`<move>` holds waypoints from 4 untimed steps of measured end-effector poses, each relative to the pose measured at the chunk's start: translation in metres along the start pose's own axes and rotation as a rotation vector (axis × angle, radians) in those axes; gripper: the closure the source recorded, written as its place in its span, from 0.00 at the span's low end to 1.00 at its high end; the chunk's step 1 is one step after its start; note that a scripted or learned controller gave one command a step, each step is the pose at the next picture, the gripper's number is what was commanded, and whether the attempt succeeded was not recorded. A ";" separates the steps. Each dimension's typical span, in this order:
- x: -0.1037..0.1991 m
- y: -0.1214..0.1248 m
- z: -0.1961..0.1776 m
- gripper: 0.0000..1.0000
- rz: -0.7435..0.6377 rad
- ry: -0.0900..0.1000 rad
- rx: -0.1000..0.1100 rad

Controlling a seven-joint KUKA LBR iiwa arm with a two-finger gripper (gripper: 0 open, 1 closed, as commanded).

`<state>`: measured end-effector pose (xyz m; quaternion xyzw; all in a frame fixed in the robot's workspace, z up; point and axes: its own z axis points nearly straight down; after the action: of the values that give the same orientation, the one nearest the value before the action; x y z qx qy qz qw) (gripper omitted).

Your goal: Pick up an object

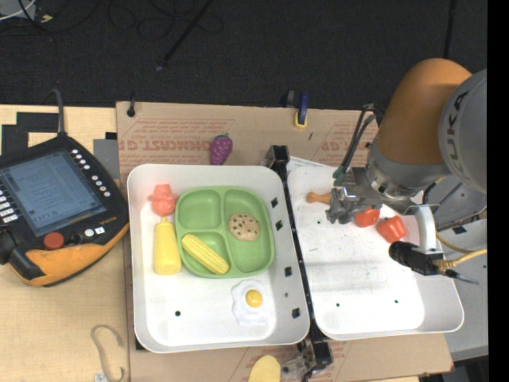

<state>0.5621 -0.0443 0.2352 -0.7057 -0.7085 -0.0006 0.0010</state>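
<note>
Plastic toys, cardboard backing

Smooth white plastic bins (155, 309); a glossy green plastic plate (225, 207); shiny yellow toy corn (205, 254) and bottle (165, 247); matt brown cardboard (179, 136) behind; the arm (425, 126) has a satin orange band.

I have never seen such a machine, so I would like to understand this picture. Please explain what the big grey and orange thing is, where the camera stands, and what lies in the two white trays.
The grey and orange thing is a robot arm reaching in from the right. Its gripper hangs over the right bin, near some orange and red toy pieces. I cannot tell whether it holds anything. One camera looks down from above. The left bin holds a green plate with a cookie and corn, plus a yellow bottle, a pink toy and a fried egg. At the left lies a control tablet.
</note>
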 end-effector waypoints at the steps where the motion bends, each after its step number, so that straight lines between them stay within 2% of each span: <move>1: 0.051 0.008 -0.006 1.00 0.000 0.000 0.001; 2: 0.104 0.027 -0.001 1.00 0.000 -0.001 0.001; 3: 0.117 0.022 -0.001 1.00 0.004 -0.002 0.003; 4: 0.116 0.018 -0.001 1.00 0.005 -0.003 0.003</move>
<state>0.5795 0.0721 0.2362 -0.7075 -0.7067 0.0016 0.0012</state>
